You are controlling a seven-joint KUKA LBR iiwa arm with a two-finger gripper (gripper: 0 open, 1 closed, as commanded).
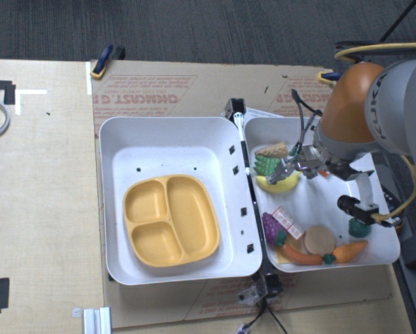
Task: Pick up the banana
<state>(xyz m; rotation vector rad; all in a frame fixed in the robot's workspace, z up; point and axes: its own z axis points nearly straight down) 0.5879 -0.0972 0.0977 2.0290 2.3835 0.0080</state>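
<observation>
The yellow banana [278,182] lies curved in the upper left part of the right bin [312,207], just below a green ridged toy [266,163]. My gripper [292,168] reaches in from the right under the orange wrist band and sits low, right over the banana's upper right end. It appears to touch the banana or hover just above it. The arm's body hides the bin's upper right area.
The left bin [117,186] holds a yellow divided plate [170,218]. Along the right bin's near side lie purple grapes [271,224], a pink box [289,221], a tan disc [319,241], two carrots [302,258] and a teal piece [359,227]. A tan item [272,149] sits behind the green toy.
</observation>
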